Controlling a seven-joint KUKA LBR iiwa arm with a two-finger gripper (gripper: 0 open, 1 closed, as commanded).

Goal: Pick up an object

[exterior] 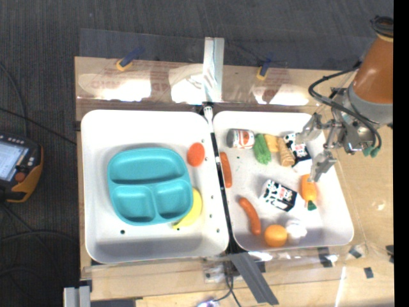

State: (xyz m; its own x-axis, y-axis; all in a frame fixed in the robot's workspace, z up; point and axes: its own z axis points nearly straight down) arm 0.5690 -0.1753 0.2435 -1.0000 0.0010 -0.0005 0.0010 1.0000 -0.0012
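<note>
The right bin [332, 232] holds several toy foods: a small can [240, 138], a green pickle [261, 149], a tan bread piece [280, 149], a small black-and-white box [297, 147], a cow-patterned carton [279, 195], a carrot [309, 192], a sausage [250, 213] and an orange [276, 235]. My gripper [315, 146] hangs over that bin's right side, open, with nothing between its fingers. One finger [311, 126] points to the upper left. The other fingertip [319, 167] sits just above the carrot's top. The small black-and-white box lies just left of the gripper.
The left bin [96, 235] holds a teal divided plate [150, 184], an orange ball [195, 153] and a banana [193, 210]. A red-orange stick [225, 169] lies along the divider between the bins. Cables trail from the wrist at the right. A handheld controller [16, 165] sits at the far left.
</note>
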